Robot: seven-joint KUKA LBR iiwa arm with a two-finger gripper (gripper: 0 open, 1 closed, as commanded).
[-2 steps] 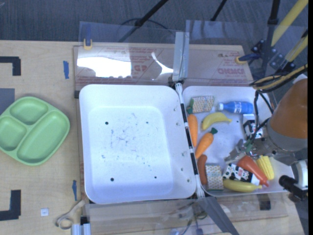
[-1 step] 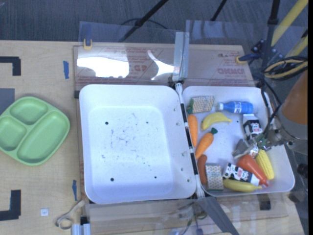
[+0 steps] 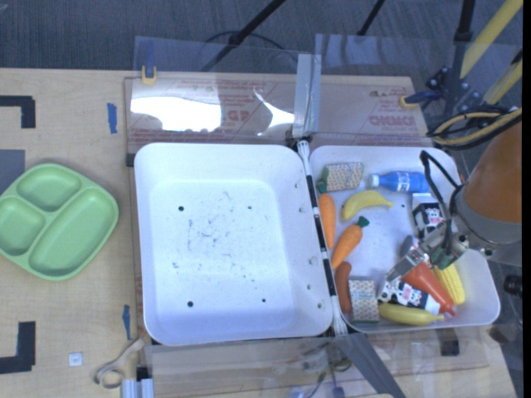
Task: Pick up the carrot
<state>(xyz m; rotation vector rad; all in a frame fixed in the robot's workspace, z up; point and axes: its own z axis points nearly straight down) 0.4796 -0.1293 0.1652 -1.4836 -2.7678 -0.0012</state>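
Carrot lies tilted in right bin, near its left wall, tip low, leafy end high beside banana. 2nd orange carrot-like piece just left of it, against wall. My gripper hangs well right of carrot, over clutter: red-orange bottle, corn cob, another banana. Whether my fingers grip anything, cannot tell. Blue-capped bottle at bin's far edge. Left bin alongside; green divided plate on bench.
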